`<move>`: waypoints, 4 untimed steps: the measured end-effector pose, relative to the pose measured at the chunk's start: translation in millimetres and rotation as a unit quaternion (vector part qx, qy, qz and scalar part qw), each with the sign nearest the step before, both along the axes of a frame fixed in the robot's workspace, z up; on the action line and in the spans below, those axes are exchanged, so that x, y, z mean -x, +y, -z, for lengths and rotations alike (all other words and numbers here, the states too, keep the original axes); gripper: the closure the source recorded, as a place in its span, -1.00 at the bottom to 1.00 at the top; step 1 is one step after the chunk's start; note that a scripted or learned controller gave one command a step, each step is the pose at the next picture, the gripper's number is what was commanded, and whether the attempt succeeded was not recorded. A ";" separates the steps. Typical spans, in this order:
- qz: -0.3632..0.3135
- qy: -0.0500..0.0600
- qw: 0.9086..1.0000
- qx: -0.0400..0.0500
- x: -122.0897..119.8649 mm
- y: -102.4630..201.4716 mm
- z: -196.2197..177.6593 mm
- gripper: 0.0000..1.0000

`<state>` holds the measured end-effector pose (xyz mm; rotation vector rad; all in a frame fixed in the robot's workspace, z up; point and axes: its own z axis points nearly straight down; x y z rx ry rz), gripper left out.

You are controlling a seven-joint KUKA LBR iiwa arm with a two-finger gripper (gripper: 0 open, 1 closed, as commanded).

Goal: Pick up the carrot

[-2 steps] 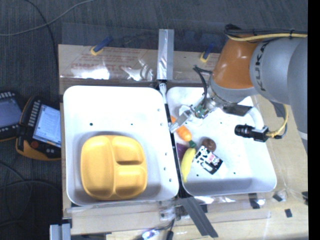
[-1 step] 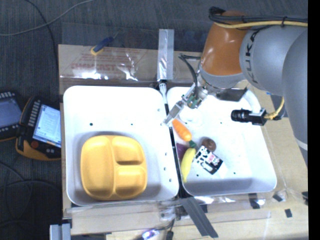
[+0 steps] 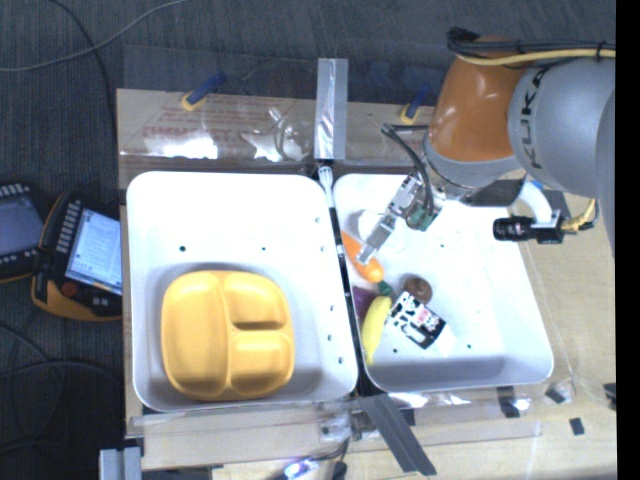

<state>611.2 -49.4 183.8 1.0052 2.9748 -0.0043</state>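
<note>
The carrot (image 3: 357,254) is a small orange piece lying against the left wall of the right bin (image 3: 500,298), close to the divider between the bins. My gripper (image 3: 371,247) reaches down at a slant from the upper right, and its tip sits right over the carrot's right end, hiding part of it. Whether it touches the carrot or hangs just above it is not clear from this angle. The grey arm with its orange band (image 3: 480,108) rises over the bin's back right corner.
Below the carrot lie a yellow banana (image 3: 374,324), a black-and-white packet (image 3: 416,320), a brown round piece (image 3: 418,288) and a small dark item with green (image 3: 383,289). A yellow divided tray (image 3: 228,330) sits in the left bin (image 3: 200,208). A handheld pendant (image 3: 75,258) lies at far left.
</note>
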 end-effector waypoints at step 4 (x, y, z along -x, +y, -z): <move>0.003 -0.011 1.000 -0.001 5.9 -47.0 80.7 1.00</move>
